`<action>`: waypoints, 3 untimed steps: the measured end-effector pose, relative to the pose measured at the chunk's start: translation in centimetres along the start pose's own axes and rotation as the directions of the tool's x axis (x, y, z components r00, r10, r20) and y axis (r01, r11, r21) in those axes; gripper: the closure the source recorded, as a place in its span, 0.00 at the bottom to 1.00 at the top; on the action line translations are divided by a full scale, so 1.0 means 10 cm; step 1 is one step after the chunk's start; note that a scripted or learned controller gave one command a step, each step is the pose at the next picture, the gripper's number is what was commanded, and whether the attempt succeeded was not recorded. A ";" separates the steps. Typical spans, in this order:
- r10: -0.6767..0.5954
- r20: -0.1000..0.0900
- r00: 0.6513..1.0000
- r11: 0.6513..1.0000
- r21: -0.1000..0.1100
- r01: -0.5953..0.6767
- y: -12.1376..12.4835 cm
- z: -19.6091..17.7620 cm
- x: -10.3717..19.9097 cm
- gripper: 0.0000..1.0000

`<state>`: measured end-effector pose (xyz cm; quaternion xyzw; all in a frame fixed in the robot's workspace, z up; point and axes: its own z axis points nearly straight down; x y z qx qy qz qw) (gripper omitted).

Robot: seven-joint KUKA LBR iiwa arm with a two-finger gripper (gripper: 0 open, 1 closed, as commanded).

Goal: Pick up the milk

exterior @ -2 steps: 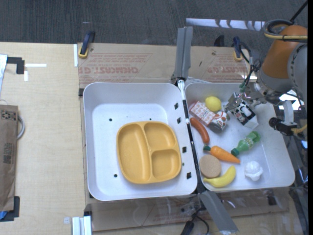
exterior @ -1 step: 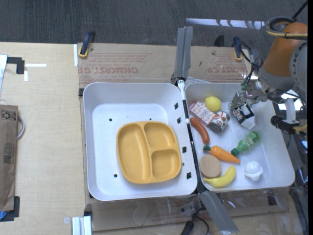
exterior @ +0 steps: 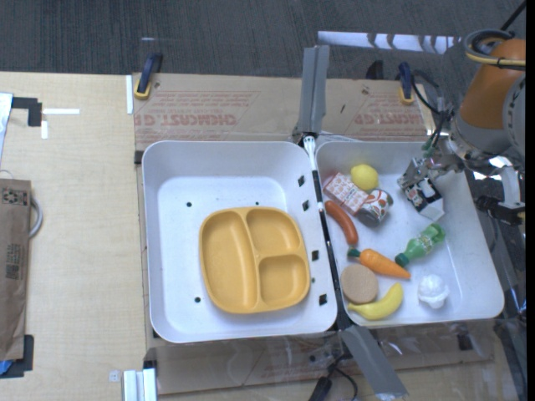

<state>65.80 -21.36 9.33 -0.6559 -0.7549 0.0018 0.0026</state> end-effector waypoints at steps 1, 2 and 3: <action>-0.022 0.003 1.000 1.000 -0.006 0.022 -0.11 0.00 0.01 1.00; -0.022 0.005 1.000 1.000 -0.008 0.022 -0.11 -0.10 0.01 1.00; 0.361 0.001 0.933 0.933 -0.006 -0.361 -0.10 -1.03 0.47 1.00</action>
